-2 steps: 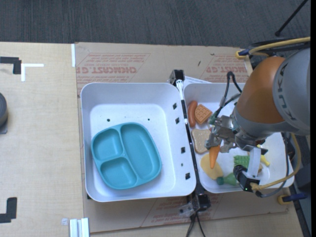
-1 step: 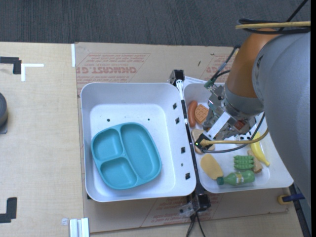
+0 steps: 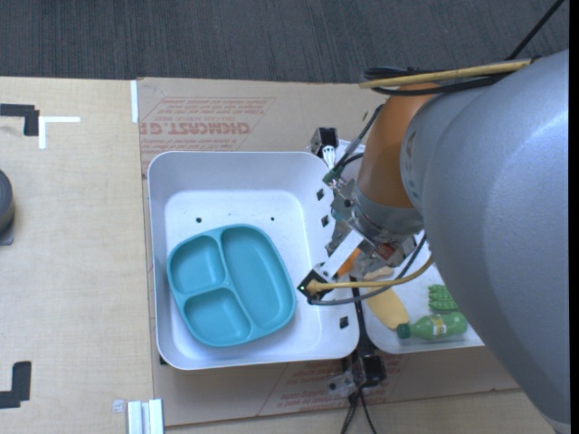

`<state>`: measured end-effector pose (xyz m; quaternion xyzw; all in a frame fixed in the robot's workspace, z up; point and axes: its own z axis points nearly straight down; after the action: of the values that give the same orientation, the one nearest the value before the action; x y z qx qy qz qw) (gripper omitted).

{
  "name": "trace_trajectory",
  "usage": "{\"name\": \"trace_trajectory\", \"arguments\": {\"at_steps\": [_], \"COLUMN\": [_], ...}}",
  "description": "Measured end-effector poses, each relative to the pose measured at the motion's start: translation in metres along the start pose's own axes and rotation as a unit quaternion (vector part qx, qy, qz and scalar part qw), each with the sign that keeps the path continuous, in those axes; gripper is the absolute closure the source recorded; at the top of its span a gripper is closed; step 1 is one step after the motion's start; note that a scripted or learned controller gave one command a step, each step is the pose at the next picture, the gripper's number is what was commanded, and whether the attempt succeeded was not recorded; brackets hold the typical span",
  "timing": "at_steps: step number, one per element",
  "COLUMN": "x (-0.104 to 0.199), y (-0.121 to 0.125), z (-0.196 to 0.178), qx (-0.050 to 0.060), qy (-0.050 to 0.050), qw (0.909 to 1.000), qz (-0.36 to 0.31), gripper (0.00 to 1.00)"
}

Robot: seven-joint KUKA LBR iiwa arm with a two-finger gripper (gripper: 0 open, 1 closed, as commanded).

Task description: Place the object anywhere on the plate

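A teal plate (image 3: 233,285) with three compartments lies in the left white bin (image 3: 181,174), toward its front left. My gripper (image 3: 360,259) hangs below the orange wrist band, over the divide between the two bins and just right of the plate. The arm's bulk covers most of it. A yellow banana-like object (image 3: 390,308) lies in the right bin just below the gripper. Beside it are a green bottle (image 3: 436,327) lying on its side and a small green studded piece (image 3: 441,296).
The grey arm hides most of the right bin (image 3: 412,344). Cardboard sheets lie under the bins on the pale bench. A dark round object (image 3: 4,204) sits at the far left edge.
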<state>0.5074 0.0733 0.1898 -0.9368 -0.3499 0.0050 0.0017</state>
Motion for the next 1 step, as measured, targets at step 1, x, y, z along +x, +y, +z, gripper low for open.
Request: {"name": "trace_trajectory", "arguments": {"at_steps": [1], "x": [0.0267], "y": [-0.0641], "z": [-0.0334], "qx": [-0.002], "qy": [0.002], "qw": [0.9998], "qz": [-0.020], "gripper": [1.00]}}
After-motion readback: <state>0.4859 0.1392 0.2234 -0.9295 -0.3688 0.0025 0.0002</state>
